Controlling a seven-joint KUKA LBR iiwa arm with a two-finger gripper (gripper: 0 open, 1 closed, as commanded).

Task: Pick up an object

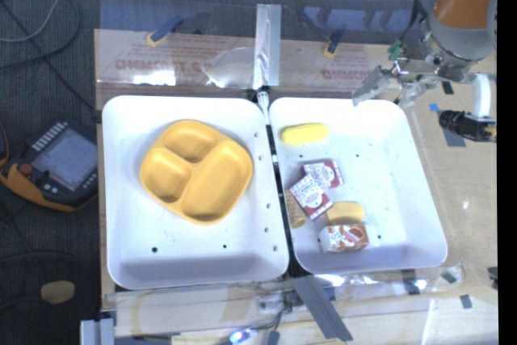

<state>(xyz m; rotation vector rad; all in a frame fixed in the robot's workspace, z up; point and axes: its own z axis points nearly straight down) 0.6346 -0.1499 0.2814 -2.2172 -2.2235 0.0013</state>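
The gripper (386, 85) is held open, fingers spread wide, above the right bin's (420, 174) far corner; the yellow block (304, 133) lies leftward, long axis crosswise.

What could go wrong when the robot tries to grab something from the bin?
The small red-and-white packets lie bunched against each other and a yellow wedge, so the gripper might nudge several and lift none. The yellow oblong piece sits close to the right bin's wall, which could block a finger.
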